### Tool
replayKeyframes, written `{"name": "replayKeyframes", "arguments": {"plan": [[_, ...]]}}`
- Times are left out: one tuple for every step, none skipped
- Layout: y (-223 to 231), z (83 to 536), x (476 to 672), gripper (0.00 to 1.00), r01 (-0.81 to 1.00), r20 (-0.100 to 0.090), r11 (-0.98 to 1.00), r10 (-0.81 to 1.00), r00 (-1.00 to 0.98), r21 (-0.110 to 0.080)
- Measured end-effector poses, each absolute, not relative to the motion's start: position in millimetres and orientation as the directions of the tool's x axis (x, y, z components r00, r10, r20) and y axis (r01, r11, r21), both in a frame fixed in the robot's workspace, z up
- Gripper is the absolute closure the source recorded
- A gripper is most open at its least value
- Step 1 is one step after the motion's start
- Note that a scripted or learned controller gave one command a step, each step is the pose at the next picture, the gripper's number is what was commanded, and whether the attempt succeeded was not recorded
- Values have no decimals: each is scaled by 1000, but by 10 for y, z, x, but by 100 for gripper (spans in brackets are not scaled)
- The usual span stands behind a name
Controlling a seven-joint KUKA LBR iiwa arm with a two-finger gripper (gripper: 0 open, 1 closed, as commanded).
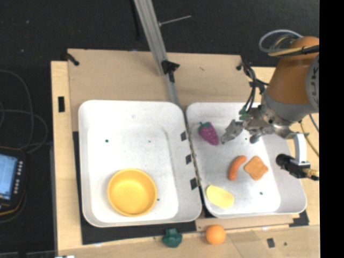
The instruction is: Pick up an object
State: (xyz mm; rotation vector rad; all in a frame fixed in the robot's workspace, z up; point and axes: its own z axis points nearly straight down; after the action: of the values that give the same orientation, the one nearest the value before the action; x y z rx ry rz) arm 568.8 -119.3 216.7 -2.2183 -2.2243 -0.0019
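Single fixed camera, mounted above the bench (113, 74), looking down at a slant. Both white bins sit mid-frame: left bin (129, 122), right bin (274, 198). Moderate standoff; dark floor visible across the upper frame. The arm (290, 90) enters at the right edge.

robotics lab | two white bins (97, 144) on plywood bench (107, 74) | teach pendant (8, 179) | dark floor
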Motion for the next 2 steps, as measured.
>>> {"name": "replayKeyframes", "arguments": {"plan": [[-1191, 2167, 5689, 0, 1000, 1, 2, 1000, -2, 1], [-1195, 1730, 5738, 0, 1000, -1, -1, 1000, 1, -3]]}}
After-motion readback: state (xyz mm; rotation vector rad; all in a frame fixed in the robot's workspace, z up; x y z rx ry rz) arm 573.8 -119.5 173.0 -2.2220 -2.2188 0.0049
